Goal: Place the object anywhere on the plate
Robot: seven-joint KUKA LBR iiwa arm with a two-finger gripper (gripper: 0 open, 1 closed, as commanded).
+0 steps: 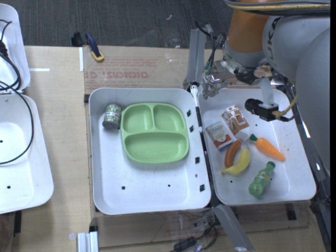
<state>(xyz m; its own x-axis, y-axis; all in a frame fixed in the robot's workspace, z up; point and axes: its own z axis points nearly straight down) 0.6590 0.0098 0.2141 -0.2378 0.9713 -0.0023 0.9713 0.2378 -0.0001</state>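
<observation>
Green plate (155, 133); one can (112, 116)

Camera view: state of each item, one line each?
Plate: in left bin, nothing on it.
Can: left bin, beside the plate, off it.
Two small cartons: right bin, lying side by side.
Banana: right bin, lying against a sausage.
Carrot: right bin, lying flat.
Green bottle: right bin, on its side.
Tool: above the bins' far edge, holding nothing visible.
</observation>
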